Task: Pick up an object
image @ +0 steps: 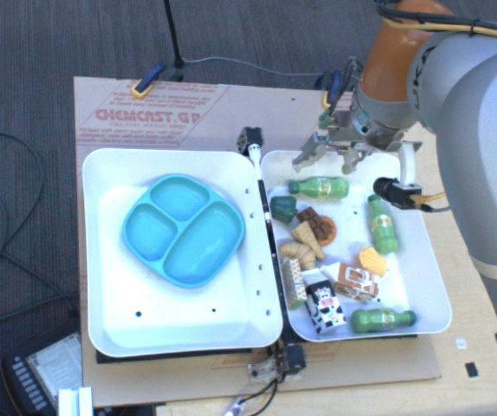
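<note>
As the green bottle [319, 187] lies on its side across the far end of the right bin [433, 271], the gripper [330, 156] hangs just beyond and above it, about over the bin's far rim. Its two fingers [305, 155] are splayed wide with nothing between them, and from where I stand they look clear of the bottle.

The arm [461, 102] reaches in from the right as a thick grey link. It bends at the orange band [402, 26], and the wrist tips downward and to the left, so the fingers point down at the bin.

Around that bottle the bin is crowded. A dark green toy [282, 206] sits against the left wall, just near of the bottle's base. A brown pretzel-like piece [319, 224] and some pale bread rolls [303, 251] lie toward the middle. A second green bottle [382, 225] lies lengthwise toward the right wall, with a yellow-orange piece [371, 261] and a small brown-and-white carton [356, 281] just near of it. A cow-patterned box [324, 307] stands at the near end, beside a third green bottle [382, 320] lying in the near right corner.

The left bin [101, 267] holds a blue divided plate [185, 230]. Both bins rest on the desk [465, 354].
</note>
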`<state>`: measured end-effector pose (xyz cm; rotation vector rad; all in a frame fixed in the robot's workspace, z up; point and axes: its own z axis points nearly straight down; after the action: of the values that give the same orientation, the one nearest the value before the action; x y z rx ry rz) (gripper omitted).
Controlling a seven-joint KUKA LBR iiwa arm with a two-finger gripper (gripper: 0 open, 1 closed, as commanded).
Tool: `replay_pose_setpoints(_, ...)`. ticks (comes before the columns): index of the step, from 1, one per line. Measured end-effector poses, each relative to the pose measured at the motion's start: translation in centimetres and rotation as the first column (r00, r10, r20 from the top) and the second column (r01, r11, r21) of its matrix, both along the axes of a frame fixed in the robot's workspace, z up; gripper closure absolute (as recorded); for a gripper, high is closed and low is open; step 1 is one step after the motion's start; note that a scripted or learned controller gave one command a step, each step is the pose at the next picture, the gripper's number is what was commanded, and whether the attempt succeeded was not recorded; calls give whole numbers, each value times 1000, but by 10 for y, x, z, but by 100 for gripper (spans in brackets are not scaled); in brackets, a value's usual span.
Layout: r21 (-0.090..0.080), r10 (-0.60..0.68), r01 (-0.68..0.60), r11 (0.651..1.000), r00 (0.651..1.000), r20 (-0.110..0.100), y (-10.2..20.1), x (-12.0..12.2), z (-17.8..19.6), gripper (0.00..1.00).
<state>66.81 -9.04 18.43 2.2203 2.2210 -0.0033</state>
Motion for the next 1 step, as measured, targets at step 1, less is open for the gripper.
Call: replay_pose_setpoints(1, -2, 0, 0, 1000, 1000, 6, -22, -13, -76, 0)
